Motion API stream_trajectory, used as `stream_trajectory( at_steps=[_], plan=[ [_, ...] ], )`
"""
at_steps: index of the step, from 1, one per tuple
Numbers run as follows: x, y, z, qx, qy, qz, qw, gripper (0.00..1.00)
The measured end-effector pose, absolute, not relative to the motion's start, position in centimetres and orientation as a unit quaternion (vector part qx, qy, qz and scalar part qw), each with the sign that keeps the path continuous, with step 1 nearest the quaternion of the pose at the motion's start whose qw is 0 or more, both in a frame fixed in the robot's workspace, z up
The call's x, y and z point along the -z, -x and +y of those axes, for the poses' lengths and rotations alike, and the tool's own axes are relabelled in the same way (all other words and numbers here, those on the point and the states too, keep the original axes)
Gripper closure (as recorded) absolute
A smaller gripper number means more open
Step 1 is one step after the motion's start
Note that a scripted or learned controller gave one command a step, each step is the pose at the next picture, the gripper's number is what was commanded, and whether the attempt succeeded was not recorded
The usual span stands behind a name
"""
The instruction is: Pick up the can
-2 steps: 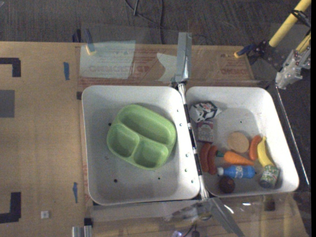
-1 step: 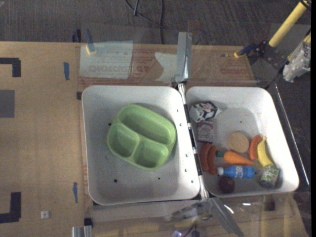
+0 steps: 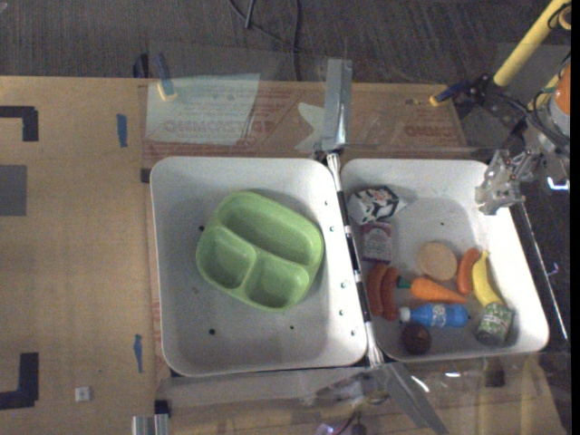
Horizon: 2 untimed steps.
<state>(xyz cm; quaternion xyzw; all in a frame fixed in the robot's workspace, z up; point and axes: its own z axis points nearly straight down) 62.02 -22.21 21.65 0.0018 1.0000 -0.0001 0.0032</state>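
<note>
Camera view | wooden bench (image 3: 72, 243); dark carpet (image 3: 408, 16) | can (image 3: 494, 323) in right bin (image 3: 536, 333) | jaws: cannot tell

Can (image 3: 494, 323) crowded (banana (image 3: 485, 282), bottle (image 3: 438, 315)); above clear.

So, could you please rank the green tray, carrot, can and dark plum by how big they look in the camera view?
1. Green tray, by far.
2. Carrot.
3. Can and plum: too alike to rank.

Reaches in from three o'clock, orange-banded wrist at the frame edge; gripper (image 3: 497, 188) hangs at two o'clock, pointing down, nothing visible between its jaws.
</note>
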Motion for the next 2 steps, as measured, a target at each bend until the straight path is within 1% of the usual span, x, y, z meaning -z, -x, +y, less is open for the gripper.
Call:
stream_trajectory(
  at_steps=[1, 2],
  plan=[
    [-27.5, -62.5, -22.4, 0.0004, -0.103, 0.995, 0.005, 1.0],
    [-30.0, -66.1, -22.3, 0.0001, -0.102, 0.995, 0.005, 1.0]
  ],
)
